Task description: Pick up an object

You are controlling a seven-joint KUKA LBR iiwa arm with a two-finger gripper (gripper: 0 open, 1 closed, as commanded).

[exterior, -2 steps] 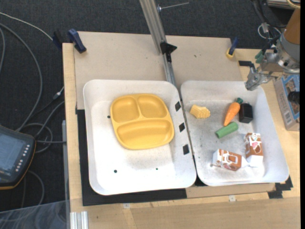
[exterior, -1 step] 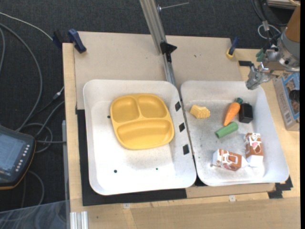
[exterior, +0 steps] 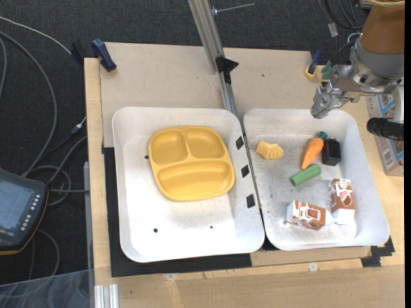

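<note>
My gripper hangs above the far edge of the right bin, fingers pointing down, with nothing seen between them. Just below it lie an orange carrot and a small black block. A green cylinder lies near the bin's middle, and a yellow corn piece sits toward its left side. Two brown-and-white cartons rest at the front: one lying flat, the other by the right wall.
The left bin holds a yellow three-compartment plate. A metal pole slants down to the gap between the bins. Blue clamps sit at the bench's far corners. Cables and a tablet lie off the bench at left.
</note>
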